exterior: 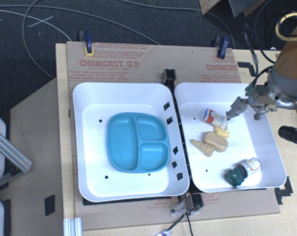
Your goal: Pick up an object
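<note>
— Jaws (pixel 235 110) first: where do you have them?

— Over the right shallow white plastic bin (pixel 266 132), near its upper edge, hanging off the grey arm. I can't tell whether they are spread or pressed together, and I see nothing pinched in them.

— What sits closest?

— A small red and white carton (pixel 212 116) lies just left of and below the tips. A yellow block (pixel 222 132) rests just below it, touching a beige rounded foam piece (pixel 213 142) lower still.

— Anything further off?

— A dark green lump beside a white, red-marked bottle (pixel 242 172) lies well below the jaws. Far left, the other bin holds a turquoise divided plastic tray (pixel 137 142).
</note>
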Controlling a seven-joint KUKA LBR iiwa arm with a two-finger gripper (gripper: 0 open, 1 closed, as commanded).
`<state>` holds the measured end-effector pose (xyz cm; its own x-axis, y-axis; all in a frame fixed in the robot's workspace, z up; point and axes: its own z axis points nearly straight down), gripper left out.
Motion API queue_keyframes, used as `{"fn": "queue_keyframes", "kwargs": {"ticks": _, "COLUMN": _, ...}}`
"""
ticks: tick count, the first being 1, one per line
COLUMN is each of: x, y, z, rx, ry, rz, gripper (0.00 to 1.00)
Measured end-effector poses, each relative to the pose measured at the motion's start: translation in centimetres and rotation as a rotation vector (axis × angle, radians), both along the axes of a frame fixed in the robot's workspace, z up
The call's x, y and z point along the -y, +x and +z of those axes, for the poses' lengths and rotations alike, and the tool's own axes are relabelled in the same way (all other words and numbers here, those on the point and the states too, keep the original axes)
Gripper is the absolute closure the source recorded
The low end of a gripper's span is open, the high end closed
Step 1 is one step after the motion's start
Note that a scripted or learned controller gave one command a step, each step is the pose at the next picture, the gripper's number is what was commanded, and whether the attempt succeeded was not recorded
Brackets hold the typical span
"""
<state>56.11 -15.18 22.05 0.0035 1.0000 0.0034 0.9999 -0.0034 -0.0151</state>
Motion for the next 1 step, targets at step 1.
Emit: {"fn": "queue_keyframes", "kwargs": {"ticks": 1, "x": -0.07, "y": 0.25, "z": 0.81, "rx": 0.014, "ry": -0.002, "rz": 0.004, "gripper": 0.0}}
